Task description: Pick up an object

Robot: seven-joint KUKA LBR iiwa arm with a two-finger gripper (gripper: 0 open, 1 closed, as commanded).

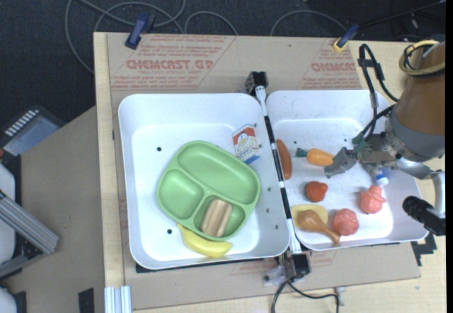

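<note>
Brown bench board (177, 57) carries two white bins under the slanted overhead camera. At the right bin's (333, 103) centre right, the gripper (345, 161) hangs with fingers slightly parted, holding nothing. A carrot (318, 157) lies just left of it, long axis roughly left-right, pointing toward the fingertips.

view: one fixed camera | position: above the brown cardboard-topped bench (212, 57) | facing: down at a slant | range: far enough to frame the whole bench
</note>
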